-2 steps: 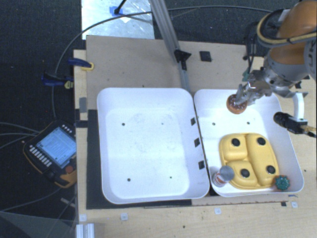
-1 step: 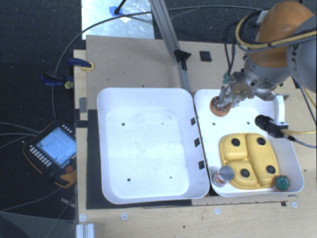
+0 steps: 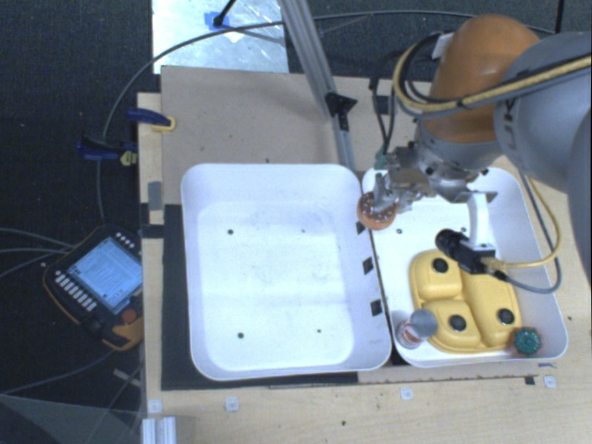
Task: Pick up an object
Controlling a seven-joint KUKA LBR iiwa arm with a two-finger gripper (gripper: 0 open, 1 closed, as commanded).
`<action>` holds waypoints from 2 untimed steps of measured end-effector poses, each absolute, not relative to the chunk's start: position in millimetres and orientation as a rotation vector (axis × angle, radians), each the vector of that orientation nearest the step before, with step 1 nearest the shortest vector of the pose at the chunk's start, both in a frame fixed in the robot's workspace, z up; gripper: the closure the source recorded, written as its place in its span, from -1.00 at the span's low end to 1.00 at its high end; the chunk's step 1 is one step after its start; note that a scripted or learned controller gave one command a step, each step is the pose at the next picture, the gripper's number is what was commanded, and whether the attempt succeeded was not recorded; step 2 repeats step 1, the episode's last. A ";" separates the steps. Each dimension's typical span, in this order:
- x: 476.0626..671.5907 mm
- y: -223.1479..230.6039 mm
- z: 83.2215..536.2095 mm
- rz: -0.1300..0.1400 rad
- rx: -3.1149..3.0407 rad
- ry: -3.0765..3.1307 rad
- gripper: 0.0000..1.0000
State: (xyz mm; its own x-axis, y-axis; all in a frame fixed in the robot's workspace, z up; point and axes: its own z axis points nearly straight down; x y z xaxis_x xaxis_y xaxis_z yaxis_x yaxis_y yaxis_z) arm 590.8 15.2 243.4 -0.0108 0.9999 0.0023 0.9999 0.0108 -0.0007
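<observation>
- Your claw grips a small brown disc above the right bin's left rim.
- The tan worktop sits on dark carpet.

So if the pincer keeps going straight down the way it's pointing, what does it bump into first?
Probably the small brown round thing just under the pincer, by the right bin's left rim. They may already touch; depth is hard to judge from this slanted view.
</observation>
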 end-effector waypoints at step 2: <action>582.6 71.0 247.8 -0.004 -2.208 -2.233 1.00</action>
